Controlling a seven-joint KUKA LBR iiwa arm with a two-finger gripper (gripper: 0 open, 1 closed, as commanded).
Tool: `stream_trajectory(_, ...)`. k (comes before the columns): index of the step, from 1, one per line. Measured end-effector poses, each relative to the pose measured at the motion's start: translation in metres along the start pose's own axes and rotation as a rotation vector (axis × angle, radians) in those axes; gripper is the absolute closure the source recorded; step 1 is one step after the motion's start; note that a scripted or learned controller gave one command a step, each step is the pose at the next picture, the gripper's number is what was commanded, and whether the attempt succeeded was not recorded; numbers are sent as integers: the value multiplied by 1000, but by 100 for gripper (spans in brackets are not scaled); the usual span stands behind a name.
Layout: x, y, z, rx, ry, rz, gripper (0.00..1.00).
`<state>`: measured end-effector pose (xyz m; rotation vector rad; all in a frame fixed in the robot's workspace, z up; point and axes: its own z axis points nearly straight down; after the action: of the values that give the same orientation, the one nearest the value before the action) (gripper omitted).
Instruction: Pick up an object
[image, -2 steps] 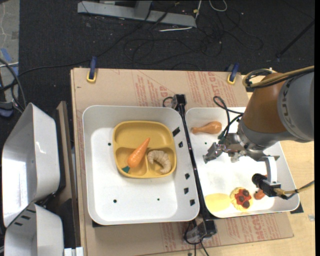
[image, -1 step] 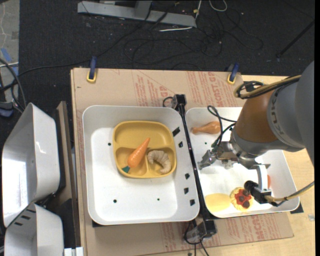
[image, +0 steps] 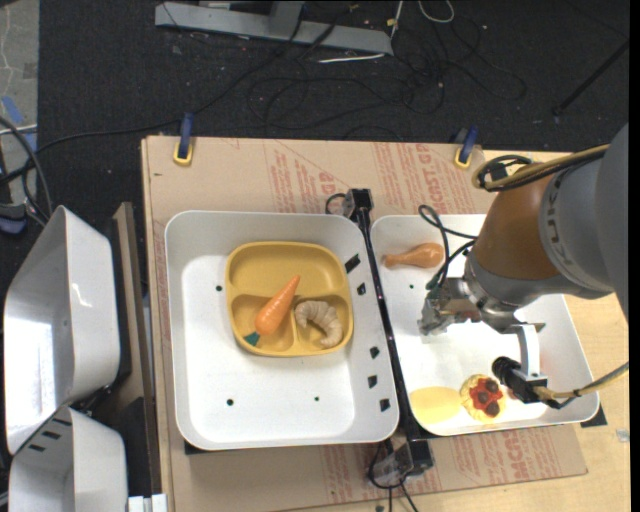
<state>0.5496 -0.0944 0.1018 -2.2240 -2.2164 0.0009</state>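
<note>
Though end effector (image: 436, 318) grip unclear, perhaps hidden: cardboard-topped bench (image: 300, 165), two white bins (image: 200, 330), dark cabled floor (image: 300, 70).

Toy chicken drumstick (image: 414, 257) lying flat in right bin's far corner, toy pizza slice (image: 484, 396) at near edge

2 bins side by side: left bin (image: 200, 330) holds a divided plate (image: 245, 262) containing a carrot (image: 277, 306) and shrimp (image: 320, 320); right bin (image: 570, 340) holds a drumstick (image: 414, 257) at the rear.
</note>
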Motion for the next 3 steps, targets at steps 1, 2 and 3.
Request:
stream_trajectory(1,-1,-5,-61,-7,-2,-4,100)
stream_trajectory(2,4,-2,-124,-9,-2,-7,100)
stream_trajectory(3,-4,-8,-177,-7,-2,-6,100)
